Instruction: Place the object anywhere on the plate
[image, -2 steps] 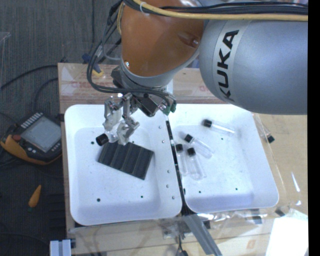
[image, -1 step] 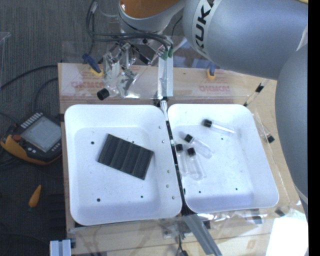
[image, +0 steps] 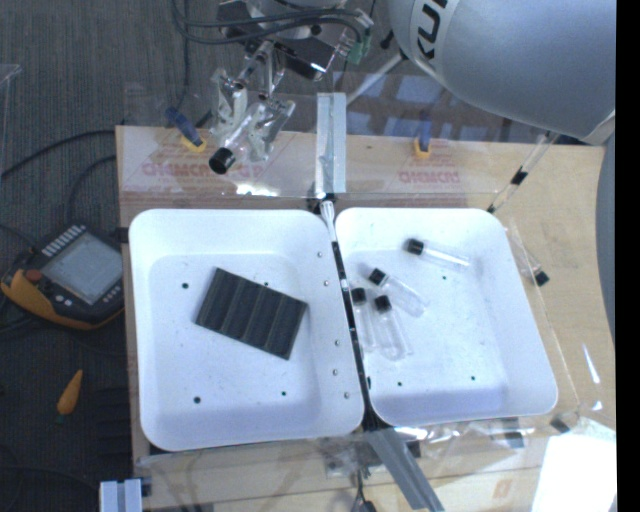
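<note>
The plate is a dark ribbed rectangle lying flat in the left bin, left of its middle. My gripper hangs high over the bench, beyond the back edge of the left bin. It is shut on a clear vial with a black cap. The vial sticks out down and to the left from between the fingers. Its clear body is partly hidden by the fingers.
The right bin holds several more clear vials with black caps: one near the back and a cluster by the divider. A handheld pendant lies left of the bench. The arm's grey body fills the upper right.
</note>
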